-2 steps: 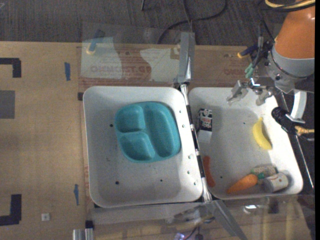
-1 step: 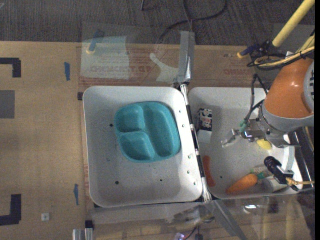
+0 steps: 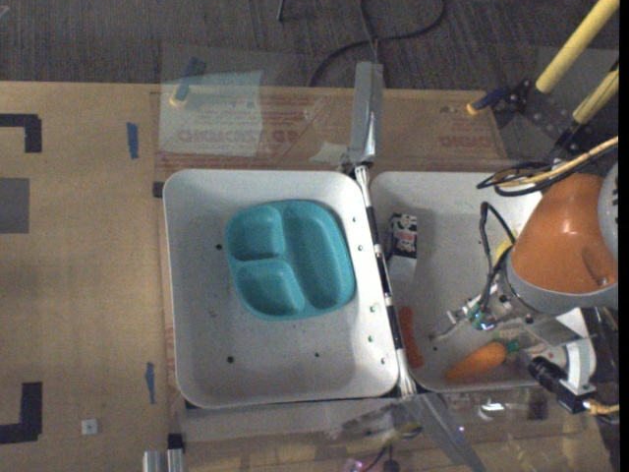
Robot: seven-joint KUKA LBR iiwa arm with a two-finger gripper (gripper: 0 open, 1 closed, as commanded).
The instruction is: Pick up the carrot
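Observation:
The carrot is orange with a small green top and lies near the front wall of the right bin, its top pointing right. My gripper hangs just above and behind the carrot, at the end of the grey arm with the orange band that reaches in from the right. Cables and the wrist hide much of the gripper, and nothing shows whether it touches the carrot.
A thin red-orange piece lies against the right bin's left wall. A small black-and-white carton sits at that bin's back left. A teal divided plate rests in the left bin.

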